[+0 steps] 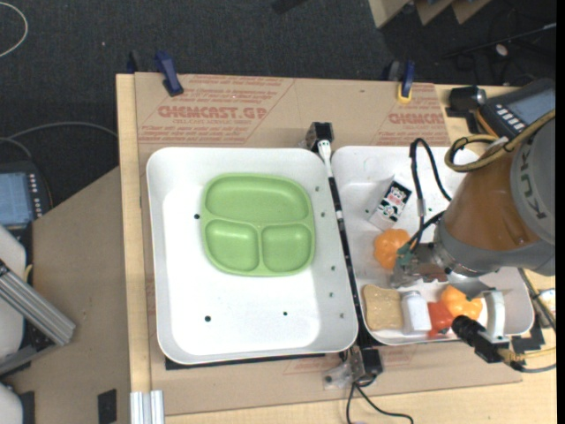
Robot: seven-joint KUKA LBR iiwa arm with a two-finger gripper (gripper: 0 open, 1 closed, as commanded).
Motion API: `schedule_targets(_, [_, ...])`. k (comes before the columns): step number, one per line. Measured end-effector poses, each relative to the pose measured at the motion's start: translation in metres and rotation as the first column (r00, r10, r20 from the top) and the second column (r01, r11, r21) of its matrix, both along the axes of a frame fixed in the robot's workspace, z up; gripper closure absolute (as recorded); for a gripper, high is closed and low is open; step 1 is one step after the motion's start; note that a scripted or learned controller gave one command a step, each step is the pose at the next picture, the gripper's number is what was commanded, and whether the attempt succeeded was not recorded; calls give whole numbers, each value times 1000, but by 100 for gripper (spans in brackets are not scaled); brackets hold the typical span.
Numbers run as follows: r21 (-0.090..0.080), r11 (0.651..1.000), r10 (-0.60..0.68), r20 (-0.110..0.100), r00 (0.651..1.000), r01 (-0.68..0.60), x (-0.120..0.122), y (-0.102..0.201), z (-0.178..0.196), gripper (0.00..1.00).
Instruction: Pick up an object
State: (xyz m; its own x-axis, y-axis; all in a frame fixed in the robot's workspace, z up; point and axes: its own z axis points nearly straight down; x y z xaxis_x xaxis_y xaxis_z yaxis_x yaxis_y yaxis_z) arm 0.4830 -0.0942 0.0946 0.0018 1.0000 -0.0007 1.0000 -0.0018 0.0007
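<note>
The arm (pixel 503 210) enters from the right and hangs over the right bin (pixel 353 164), its hand (pixel 408 268) low among the objects there. How far the hand is open cannot be told (the wrist covers it from above), and nothing is seen gripped. Just beside the hand lies an orange ball (pixel 388 246); a small black-and-white carton (pixel 394 200) sits near the bin's far side. Along the near edge lie a tan sponge (pixel 381 307), a white bottle (pixel 413 312) and an orange-red toy (pixel 450 307), close together. The left bin (pixel 177 307) carries a green divided plate (pixel 258 223). Both bins rest on the table (pixel 221 104).
</note>
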Motion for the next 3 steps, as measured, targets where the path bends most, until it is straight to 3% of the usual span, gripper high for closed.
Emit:
schedule_targets(1, [-8,1000,0,19,1000,1,22,-57,153,100])
schedule_targets(2, [0,1000,2,0,1000,-2,19,-52,144,0])
schedule_targets(3, [2,1000,0,-6,1000,0,11,-50,-17,0])
